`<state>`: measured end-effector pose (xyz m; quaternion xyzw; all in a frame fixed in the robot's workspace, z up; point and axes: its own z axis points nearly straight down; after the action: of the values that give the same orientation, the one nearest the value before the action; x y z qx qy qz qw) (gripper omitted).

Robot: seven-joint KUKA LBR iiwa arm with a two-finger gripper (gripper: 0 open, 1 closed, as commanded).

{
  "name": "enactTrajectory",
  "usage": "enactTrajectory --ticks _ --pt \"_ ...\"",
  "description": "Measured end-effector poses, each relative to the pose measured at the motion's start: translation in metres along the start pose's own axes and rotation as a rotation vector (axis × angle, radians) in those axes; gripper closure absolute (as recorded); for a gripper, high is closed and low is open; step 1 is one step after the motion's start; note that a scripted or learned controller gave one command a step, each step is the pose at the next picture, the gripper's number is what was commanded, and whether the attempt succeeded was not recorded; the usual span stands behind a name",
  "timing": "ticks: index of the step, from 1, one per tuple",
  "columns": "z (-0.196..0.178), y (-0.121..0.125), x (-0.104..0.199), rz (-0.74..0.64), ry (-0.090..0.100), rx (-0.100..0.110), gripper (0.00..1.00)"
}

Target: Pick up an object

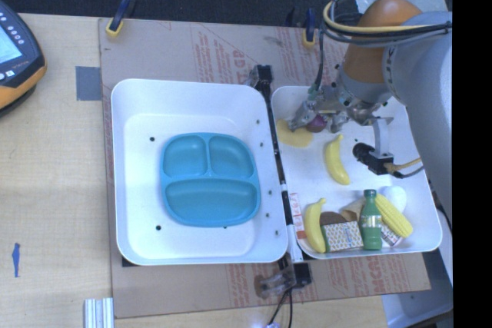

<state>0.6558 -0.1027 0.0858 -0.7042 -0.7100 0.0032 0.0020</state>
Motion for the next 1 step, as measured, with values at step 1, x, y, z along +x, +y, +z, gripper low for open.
enactTrajectory --ticks 1 --pt "-0.1141 0.0019 0.0119 0.002 0.001 -0.015 0.0"
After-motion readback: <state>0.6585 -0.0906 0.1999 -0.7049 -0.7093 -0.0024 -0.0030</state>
